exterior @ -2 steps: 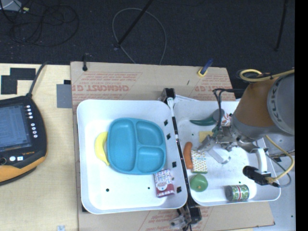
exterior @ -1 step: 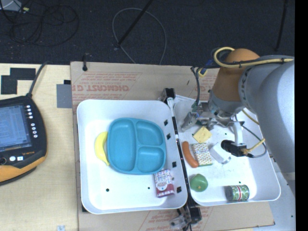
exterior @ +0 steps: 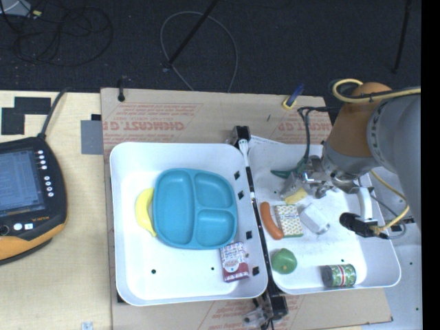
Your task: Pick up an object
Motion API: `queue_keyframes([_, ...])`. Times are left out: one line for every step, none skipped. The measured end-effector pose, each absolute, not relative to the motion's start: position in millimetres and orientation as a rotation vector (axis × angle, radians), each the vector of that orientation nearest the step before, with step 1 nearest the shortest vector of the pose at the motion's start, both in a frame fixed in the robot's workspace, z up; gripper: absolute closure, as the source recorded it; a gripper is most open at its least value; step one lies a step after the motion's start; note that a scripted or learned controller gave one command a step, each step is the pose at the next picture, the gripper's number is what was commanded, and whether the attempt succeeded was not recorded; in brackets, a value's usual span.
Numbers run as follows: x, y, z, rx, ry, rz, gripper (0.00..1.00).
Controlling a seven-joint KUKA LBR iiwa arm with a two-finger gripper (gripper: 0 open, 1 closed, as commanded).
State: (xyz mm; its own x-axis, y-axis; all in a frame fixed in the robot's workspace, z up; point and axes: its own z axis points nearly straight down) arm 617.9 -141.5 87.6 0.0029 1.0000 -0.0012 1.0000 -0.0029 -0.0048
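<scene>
The grey arm (exterior: 385,133) reaches into the right bin (exterior: 385,267), its gripper (exterior: 306,181) low near the bin's far edge over a small yellow piece (exterior: 295,196); its opening I cannot tell. That piece looks light and rigid, best pinched across its narrow sides.

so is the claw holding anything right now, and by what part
Cannot be told: the claw sits low in the right bin over a yellowish item, its tips hidden.

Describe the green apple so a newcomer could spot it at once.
Look at the right bin of the two white ones. Along its near edge, close to the divider, sits the green apple, just below the orange sausage. It is the round plain green thing; the can beside it is a labelled cylinder.
</scene>
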Motion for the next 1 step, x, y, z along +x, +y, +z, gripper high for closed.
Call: queue_keyframes([644.9,-121.1,87.9,-2.219,-2.223,-0.001,0.00])
